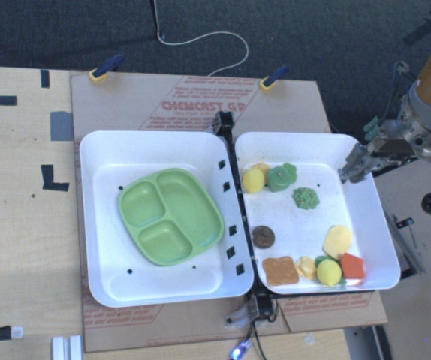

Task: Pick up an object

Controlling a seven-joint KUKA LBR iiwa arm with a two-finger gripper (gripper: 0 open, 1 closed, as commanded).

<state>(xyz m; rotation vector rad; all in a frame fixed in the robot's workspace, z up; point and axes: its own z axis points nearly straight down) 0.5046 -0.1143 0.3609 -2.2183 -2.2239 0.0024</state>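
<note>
Crowding right bin (366, 201): toy foods, gripper (354, 167) at rim.

Wooden table (20, 223) with black tape marks; cardboard sheet (200, 103) on it, held by two clamps; two white bins (95, 201) side by side on cardboard.

Two white bins sit side by side: the left bin (95, 201) holds one green divided plate (170, 216). The right bin (377, 223) holds nine small toy foods: three yellow, two green, one brown disc, one toast-coloured square, one red block, one small pale yellow piece.
</note>
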